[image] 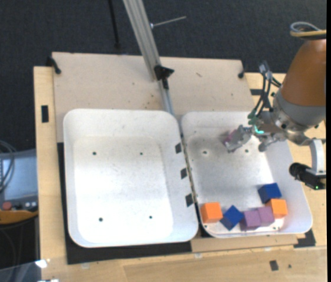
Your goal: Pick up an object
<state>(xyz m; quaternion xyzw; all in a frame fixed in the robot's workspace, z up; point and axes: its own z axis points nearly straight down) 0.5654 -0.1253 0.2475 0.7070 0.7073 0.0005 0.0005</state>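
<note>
Camera view, nearest first: along the near wall of the right-hand shallow white plastic bin (294,175) sits a cluster of small blocks. From the bin's centre they're at abt 5–6 o'clock: an orange cube (211,211) at the left end, a dark blue cube (232,217) just beside it, then a purple block (253,219) touching a second purple block (266,215), w/ a smaller orange cube (279,207) at the right end and another blue cube (269,192) just behind that pair. All lie flat on the bin floor, packed close.

The left-hand white bin (121,175) is at 9 o'clock from the cluster, its rim against the right bin's.

The two-finger gripper (236,138) hangs over the right bin's far half, abt 12 o'clock from the blocks and well apart from them. Something pale pinkish-grey shows at its tip, too blurred to call; can't tell if the fingers are spread or closed, or if anything is in them. Grey arm w/ orange band (306,63) comes in from 3 o'clock.

Judgement: step in hand is the approach; nothing visibly picked yet. To do it well: aim for an end block, e.g. the left orange cube, since it has free space on one side. Centre over it, come down straight, and avoid the tight purple pair, where fingers would likely jam on neighbours. The near wall may crowd a finger too.
</note>
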